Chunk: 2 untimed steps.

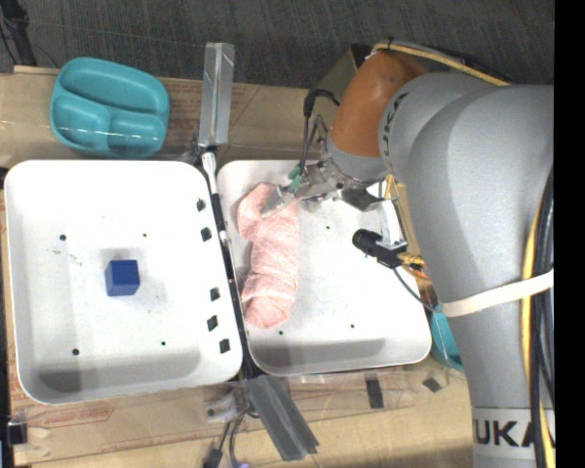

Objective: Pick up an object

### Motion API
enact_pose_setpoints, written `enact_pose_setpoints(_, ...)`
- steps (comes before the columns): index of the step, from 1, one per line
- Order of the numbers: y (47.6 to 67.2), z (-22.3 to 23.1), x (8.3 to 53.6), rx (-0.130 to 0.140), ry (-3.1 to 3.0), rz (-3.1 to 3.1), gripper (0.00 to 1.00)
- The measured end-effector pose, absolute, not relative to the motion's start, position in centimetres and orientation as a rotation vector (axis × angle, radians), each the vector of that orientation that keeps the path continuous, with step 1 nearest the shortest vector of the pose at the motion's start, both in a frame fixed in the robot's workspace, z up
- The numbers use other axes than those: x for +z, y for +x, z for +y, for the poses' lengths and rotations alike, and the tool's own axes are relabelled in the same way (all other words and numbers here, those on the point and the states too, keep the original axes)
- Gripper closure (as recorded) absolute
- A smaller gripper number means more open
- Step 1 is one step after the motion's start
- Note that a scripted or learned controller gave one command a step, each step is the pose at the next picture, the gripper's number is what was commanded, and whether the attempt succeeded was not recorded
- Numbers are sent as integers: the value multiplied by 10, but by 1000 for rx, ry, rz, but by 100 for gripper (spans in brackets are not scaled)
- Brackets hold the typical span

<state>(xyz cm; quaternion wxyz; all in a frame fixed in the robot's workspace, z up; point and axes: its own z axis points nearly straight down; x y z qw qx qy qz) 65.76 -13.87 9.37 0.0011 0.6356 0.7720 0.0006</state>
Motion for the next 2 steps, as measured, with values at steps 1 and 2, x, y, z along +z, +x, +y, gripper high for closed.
enact_pose_setpoints(1, 657, -98, 92, -2, 1834, 2554, 0)
enact_pose_setpoints(2, 658, -127, 93, 1, 1849, 2538, 0)
